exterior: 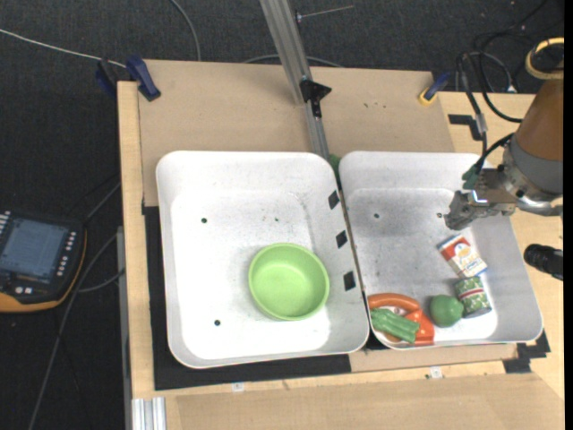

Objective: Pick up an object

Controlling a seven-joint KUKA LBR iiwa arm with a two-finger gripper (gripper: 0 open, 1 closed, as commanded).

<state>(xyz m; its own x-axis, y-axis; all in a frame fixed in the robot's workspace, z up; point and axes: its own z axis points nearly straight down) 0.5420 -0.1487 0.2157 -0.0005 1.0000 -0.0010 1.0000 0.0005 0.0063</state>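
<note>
The small red-and-white carton lay in the right shallow white bin, just below my hand, which hovered over that bin's far right side; I could not tell whether it was clenched or released. Beside the carton sat a green-labelled can, a round green ball and an orange-and-green toy. The left bin held a light green plastic bowl. The tan wooden desk stood on dark carpet.

The arm is cut off by the right edge.
</note>
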